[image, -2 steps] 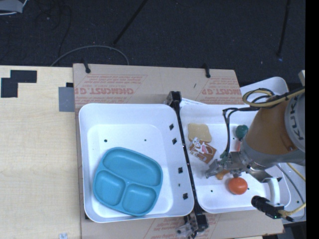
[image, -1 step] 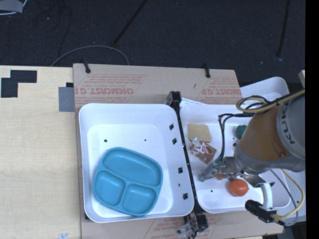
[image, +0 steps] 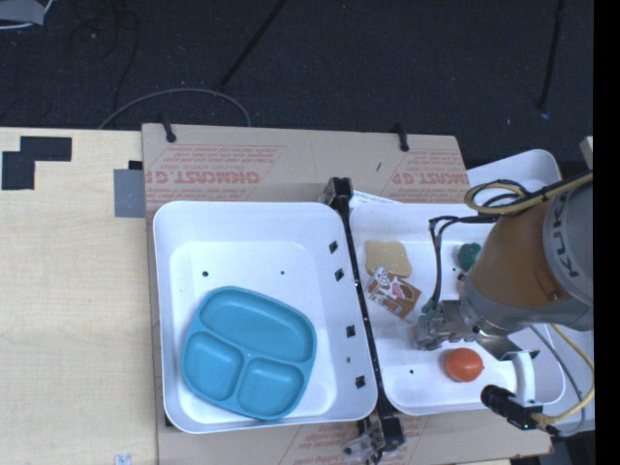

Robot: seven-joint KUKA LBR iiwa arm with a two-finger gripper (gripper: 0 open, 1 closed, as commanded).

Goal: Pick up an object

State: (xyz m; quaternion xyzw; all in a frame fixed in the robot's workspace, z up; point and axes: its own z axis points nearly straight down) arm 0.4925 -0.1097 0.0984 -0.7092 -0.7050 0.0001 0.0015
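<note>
Objects for picking are lying in the right bin [image: 407,395]: a tan sponge [image: 387,257] toward its upper left, a brown-and-white packet [image: 393,294] just below it, an orange ball [image: 464,364] lower down near the frame's lower right, and a small teal thing [image: 469,255] peeking out by my wrist. The left bin [image: 242,223] is carrying a blue tray [image: 249,353].

My fingers [image: 433,329] are hanging low over the right bin, between the packet and the ball, close to both. From this slant I cannot tell how wide they are standing, nor whether anything is sitting between them; I am judging that nothing is gripped yet.

To do this step well, I should be choosing one target and centring over it. The ball looks likely to roll away from a glancing touch, so I would be coming straight down on it. The packet looks flat and may be hard to get under.

My own arm is covering much of the bin's right half, and the teal thing is too hidden to identify.
</note>
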